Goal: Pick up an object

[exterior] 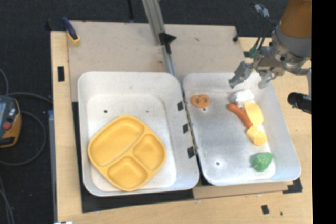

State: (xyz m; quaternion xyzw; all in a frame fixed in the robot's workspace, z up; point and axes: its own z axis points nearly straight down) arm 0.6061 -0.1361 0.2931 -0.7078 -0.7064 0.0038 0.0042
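The gripper point(251, 75) hung with jaws spread and holding nothing over the far end of the right bin point(220, 128), just above a small white object point(243, 96), seemingly the likeliest pick among the toy foods clustered along that bin's right side.

Pretty even overhead light, kinda soft and low-res overall, mild glare on the right bin point(220, 134), and only faint shadows under stuff.
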